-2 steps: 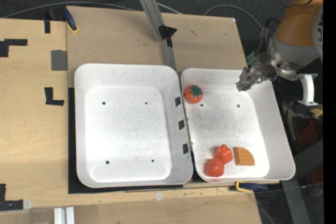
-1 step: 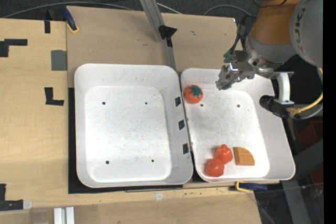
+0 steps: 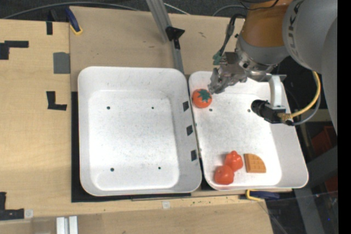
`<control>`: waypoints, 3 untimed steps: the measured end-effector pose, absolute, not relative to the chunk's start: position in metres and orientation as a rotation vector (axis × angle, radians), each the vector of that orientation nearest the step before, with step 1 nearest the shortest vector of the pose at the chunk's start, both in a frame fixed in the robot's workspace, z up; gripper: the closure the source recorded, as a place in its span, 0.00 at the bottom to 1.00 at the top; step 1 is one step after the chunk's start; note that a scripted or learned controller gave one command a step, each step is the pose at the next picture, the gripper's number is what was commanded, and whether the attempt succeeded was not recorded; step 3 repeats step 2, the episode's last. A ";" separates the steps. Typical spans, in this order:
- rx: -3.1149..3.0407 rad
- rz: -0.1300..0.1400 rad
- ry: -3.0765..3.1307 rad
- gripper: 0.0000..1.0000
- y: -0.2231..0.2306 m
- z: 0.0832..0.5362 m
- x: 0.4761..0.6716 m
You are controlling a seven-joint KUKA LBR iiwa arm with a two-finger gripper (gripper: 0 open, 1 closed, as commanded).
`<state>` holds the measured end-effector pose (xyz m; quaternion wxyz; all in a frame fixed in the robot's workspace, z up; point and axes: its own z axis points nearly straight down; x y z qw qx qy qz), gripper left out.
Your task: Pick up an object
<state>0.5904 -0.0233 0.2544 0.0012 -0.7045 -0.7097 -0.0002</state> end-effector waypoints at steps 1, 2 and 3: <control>-2.213 -0.001 -2.228 1.00 0.026 0.257 0.595; -2.212 0.000 -2.228 1.00 0.078 0.259 0.597; -2.212 0.000 -2.228 1.00 0.078 0.259 0.597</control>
